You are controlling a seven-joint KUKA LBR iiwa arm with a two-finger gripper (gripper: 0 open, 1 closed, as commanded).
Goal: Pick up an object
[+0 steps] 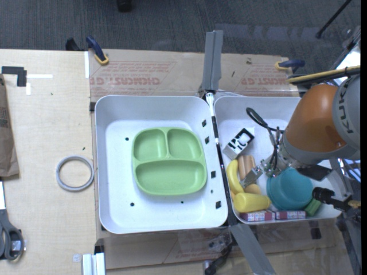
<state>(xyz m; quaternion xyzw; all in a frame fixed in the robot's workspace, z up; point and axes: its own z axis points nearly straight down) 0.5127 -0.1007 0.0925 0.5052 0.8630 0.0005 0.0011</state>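
End effector [269,168] low in right white plastic bin [229,105], approach step; grip state cannot tell; teal plastic cup [289,189] just beside; next: close, lift.

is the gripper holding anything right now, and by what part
Cannot be told: the gripper is down among the right bin's items beside the teal cup.
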